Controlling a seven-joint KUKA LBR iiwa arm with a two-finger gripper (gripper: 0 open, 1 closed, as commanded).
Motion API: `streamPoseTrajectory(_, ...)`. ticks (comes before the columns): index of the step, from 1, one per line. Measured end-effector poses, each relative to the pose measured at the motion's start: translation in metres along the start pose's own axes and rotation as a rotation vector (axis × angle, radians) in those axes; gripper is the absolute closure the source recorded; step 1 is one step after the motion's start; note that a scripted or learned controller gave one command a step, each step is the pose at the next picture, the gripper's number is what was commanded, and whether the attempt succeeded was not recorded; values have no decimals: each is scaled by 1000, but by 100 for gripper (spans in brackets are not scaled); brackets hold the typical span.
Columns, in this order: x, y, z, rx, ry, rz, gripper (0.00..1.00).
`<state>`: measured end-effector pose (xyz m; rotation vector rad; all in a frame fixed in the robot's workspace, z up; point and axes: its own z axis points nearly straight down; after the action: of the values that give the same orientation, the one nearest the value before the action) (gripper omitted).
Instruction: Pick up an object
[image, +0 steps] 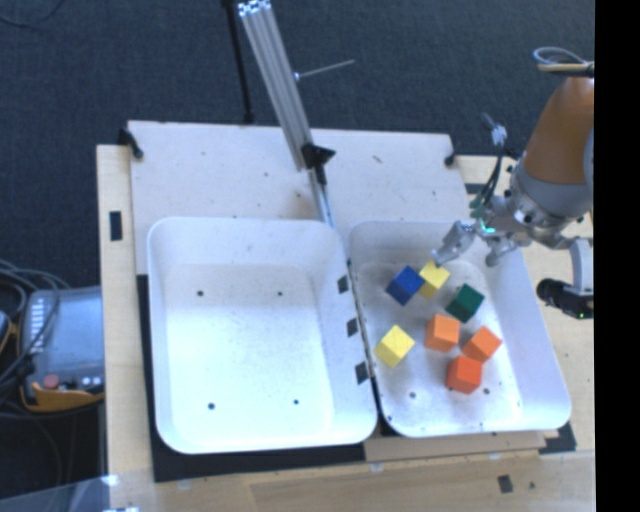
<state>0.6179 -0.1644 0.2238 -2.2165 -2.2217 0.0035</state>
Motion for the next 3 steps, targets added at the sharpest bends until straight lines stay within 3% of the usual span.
streamPoseTrajectory(1, 0, 1, -3, -5, -2, -1, 0)
streamPoseTrajectory(3, 4, -4, 82, 0, -2, 3, 0)
